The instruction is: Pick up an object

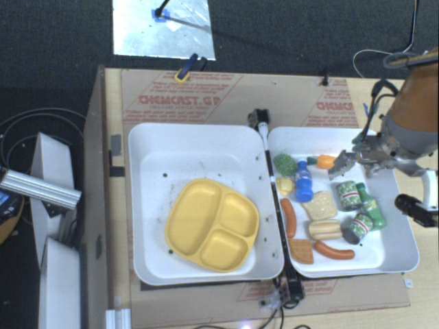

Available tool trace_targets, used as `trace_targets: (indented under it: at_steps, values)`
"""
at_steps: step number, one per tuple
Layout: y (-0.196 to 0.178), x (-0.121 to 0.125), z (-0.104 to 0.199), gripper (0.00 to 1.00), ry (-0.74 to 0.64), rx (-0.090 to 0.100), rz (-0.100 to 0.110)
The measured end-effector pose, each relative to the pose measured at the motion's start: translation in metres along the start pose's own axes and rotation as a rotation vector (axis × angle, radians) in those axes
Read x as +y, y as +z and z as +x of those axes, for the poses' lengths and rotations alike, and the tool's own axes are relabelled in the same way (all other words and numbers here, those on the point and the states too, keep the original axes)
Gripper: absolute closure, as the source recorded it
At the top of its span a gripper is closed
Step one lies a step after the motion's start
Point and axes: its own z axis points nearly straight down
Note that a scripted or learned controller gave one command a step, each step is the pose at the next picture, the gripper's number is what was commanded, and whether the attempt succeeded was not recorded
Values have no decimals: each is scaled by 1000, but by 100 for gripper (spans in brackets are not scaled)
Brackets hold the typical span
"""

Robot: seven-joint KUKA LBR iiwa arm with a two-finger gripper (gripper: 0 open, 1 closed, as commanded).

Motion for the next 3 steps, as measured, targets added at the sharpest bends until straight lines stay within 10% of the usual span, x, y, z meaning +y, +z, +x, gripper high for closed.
trace_targets:
  at_steps: [1, 2, 3]
  values:
    - [127, -50, 7, 0, 1, 1, 1]
    - [127, 80, 21, 0, -1, 1, -2]
    - [128, 5, 9, 0, 2, 0, 1]
